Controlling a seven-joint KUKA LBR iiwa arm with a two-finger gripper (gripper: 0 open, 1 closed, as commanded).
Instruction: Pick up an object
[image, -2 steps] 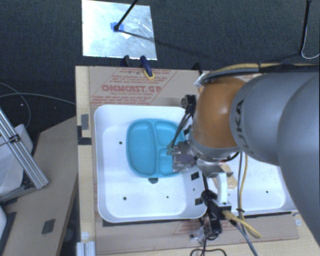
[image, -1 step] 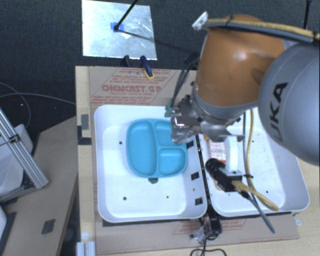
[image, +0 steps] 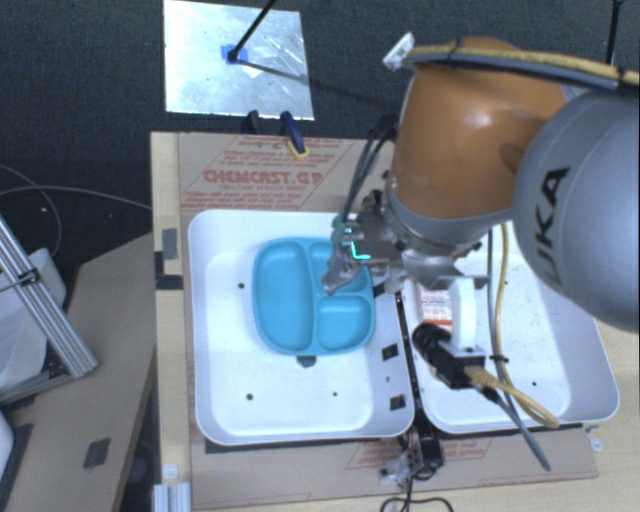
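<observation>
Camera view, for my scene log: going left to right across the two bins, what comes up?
Left white bin → blue divided tray → gripper over the tray's right edge → small red and white box → right white bin.

A dark carpeted floor (image: 80, 90) surrounds the tabletop (image: 170, 330), which is covered by printed brown cardboard (image: 260, 175). A shiny metal sheet (image: 235, 60) lies beyond it; an aluminium frame (image: 40, 310) stands at left.

— What carries it all?
— A bench (image: 110, 290), tan, with printed cardboard (image: 260, 175) across the frame's middle.
— And on that?
— Two white bins (image: 225, 400) side by side.
</observation>
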